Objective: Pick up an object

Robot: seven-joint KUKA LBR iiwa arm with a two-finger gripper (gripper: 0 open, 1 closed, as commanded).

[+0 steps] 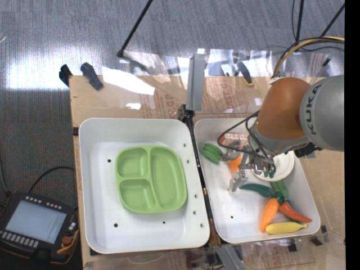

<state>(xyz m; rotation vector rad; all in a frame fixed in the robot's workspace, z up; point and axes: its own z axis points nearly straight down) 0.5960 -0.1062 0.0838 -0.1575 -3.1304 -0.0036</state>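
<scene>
We reckon we're at the reach-in step, nothing picked yet. The gripper [241, 178] is down low in the right bin [225, 221], and its fingers look spread with nothing between them. Candidates sit all round it: a green pepper [212, 152] to its left, a dark green veg [257, 188] just beside it on the near side, then an orange carrot [269, 213] and a yellow banana [286, 228] nearer us. Next we'd have it settle over one piece and close. The arm [298, 114] comes in from the right, wrist bent steeply down. The left bin [93, 151] has the green divided plate [151, 179].
</scene>
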